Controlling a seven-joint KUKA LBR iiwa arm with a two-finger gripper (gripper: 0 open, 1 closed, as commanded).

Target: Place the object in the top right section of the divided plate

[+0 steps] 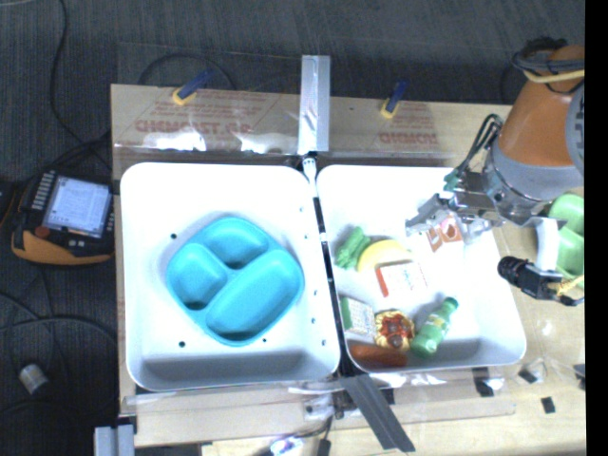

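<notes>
Now | jaws point(446, 218): state unclear | toy pile point(394, 297): below-left, apart | blue divided plate point(235, 278): left bin

1. The arm point(546, 112) has a wide orange band above a grey wrist section.
2. Thin dark cables loop along the wrist's left side.
3. The tool point(445, 218) is grey metal, angular, with small orange-red markings near its tip.

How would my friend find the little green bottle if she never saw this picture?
Start at the right white bin, the one with the pile of toy food. Look to the pile's lower right edge, near the bin's front wall. The green bottle lies tilted there beside a round red and yellow packet, and it alone has a narrow neck.
</notes>
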